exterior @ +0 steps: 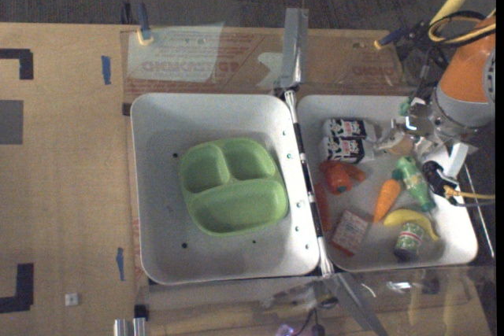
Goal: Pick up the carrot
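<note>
the carrot [386, 199] lies in the right-hand bin [466, 248], roughly in its middle, thick end up toward the far side and the point aimed down at the near rim, tilted a little. it looks like a toy one, moulded and glossy, so i'd guess it's light, stiff and a bit slippery, nothing that would bruise or break. it's crowded, though: a green bottle [413, 183] sits just beside it on the right, a banana [409, 219] curls near its tip, a small card packet [350, 232] lies to the lower left, and a red toy [340, 177] is off to the left. the best hold, i'd say, is across the thick upper half, where the sides run nearly parallel; on the taper it would likely squirt out. the gripper [425, 144] hangs over the bin's upper right part, near the two milk cartons [346, 139], apart from the carrot, and from here i can't tell whether it's spread or closed.
</note>
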Controlling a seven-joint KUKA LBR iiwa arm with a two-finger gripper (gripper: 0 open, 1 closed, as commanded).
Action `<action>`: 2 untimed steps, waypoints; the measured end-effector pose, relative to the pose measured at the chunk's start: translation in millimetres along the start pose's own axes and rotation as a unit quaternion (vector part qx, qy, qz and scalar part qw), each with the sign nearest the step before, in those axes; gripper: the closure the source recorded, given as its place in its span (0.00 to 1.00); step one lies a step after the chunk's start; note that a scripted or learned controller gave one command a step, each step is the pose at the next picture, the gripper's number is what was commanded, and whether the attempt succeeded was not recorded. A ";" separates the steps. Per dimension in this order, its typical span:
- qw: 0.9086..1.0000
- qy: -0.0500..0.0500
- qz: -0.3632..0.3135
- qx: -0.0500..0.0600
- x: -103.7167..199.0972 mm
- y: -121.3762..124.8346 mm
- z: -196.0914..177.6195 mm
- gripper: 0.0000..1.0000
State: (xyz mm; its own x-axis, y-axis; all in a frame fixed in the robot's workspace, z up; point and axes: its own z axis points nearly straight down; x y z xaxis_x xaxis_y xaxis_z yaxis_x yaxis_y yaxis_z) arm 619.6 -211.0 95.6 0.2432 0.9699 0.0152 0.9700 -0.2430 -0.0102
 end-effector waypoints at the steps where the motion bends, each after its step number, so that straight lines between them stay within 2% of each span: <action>1: 0.992 -0.007 0.123 -0.007 2.0 -16.2 -97.8 0.00; 2: 0.992 -0.007 0.129 -0.006 37.3 -27.9 -151.9 0.00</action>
State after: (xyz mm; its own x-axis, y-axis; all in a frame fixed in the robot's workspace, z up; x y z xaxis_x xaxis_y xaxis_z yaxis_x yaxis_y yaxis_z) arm 602.6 -170.6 248.3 0.4839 0.8751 -0.0007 0.8751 -0.4839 0.0009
